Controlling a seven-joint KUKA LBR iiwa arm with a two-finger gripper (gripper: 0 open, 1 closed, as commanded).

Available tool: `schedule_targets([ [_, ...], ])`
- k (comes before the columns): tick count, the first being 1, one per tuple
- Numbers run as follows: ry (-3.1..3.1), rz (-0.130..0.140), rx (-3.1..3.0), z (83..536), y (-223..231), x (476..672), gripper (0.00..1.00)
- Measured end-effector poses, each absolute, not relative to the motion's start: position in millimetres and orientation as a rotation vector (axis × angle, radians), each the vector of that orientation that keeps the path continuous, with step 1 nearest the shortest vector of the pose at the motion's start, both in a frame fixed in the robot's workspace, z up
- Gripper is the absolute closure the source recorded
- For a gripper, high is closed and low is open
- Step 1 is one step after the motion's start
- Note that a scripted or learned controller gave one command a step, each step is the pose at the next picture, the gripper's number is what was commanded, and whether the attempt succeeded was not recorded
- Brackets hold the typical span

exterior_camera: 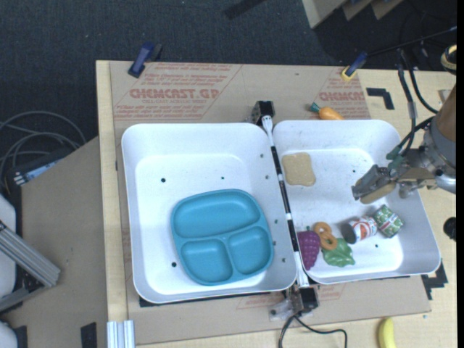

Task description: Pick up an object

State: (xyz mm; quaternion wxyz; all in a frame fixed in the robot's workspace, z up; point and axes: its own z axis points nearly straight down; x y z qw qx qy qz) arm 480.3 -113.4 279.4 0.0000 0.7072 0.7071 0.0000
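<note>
Two shallow white bins are seen side by side on a bench (181,96) covered with printed brown board. The left bin (145,147) is occupied by a blue three-compartment tray (220,235), which lies toward the bin's near edge, slightly turned.

The right bin (341,140) is entered from its right edge by the gripper (366,188), which is held low over the middle of that bin, pointing toward the left. Whether its fingers are parted or closed cannot be told, and no object is seen between them.

A tan slice of toy bread (298,169) is laid flat near the far-left corner of the right bin, just beside the divide between the bins. Along the near edge, a purple bunch of toy grapes (309,247) is placed by the near-left corner, with an orange ring (323,234) and a green leafy piece (339,254) touching or nearly touching it. A small red-and-white can (360,229) and a green-and-white packet (388,221) are set just beside each other to the right of these, below the gripper and apart from it.

Outside the bins, a toy carrot (328,112) is seen on the bench by the far edge of the right bin, and blue clamps (144,59) are fixed at the far edge of the bench.
</note>
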Motion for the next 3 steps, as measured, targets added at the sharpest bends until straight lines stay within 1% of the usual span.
schedule_targets([
  [1, 2.221, -0.001, 2.223, 201, -152, 478.7, 0.00],
  [2, 2.207, 0.014, 2.206, 105, -178, 506.5, 0.00],
  [3, 2.226, 0.007, 2.219, 85, -221, 480.7, 0.00],
])
